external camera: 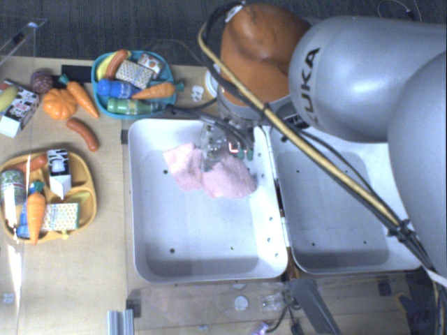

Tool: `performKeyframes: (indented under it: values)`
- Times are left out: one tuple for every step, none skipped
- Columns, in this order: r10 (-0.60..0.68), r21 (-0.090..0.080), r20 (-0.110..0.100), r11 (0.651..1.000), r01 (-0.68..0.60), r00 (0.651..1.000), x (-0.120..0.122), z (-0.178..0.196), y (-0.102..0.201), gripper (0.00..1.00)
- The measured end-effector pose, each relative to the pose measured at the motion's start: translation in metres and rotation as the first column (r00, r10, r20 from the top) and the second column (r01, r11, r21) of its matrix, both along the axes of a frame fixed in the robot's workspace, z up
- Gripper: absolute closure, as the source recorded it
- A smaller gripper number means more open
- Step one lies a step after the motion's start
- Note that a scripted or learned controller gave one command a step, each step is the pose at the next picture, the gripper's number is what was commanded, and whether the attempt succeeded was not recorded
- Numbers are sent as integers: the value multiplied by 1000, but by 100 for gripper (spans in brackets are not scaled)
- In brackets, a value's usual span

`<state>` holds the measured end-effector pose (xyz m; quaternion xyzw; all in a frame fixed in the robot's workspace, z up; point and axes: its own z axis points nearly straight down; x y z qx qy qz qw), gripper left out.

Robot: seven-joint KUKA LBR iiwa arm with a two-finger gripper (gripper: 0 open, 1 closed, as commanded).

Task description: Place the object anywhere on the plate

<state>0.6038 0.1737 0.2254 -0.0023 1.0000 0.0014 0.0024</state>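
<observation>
In the left white bin [202,250], toward its far side, lies a pale pink flat plate [229,182]. A second pale pink piece [181,163] overlaps its left edge; I cannot make out what it is. My gripper [225,145] hangs low over the far edge of the pink plate, right where the two pink shapes meet. The gripper body and wrist hide what lies directly beneath. No object is visibly held.
The right bin [335,215] lies under the arm. On the bench to the left stand a blue bowl [103,105] of toy food and a yellow tray [87,187] with carrots and cartons. A toy pumpkin [58,104], carrot and sausage [83,134] lie loose.
</observation>
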Motion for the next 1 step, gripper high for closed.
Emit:
performKeyframes:
  values:
    - [0,0,1,1000,0,1000,0,0,0,0]
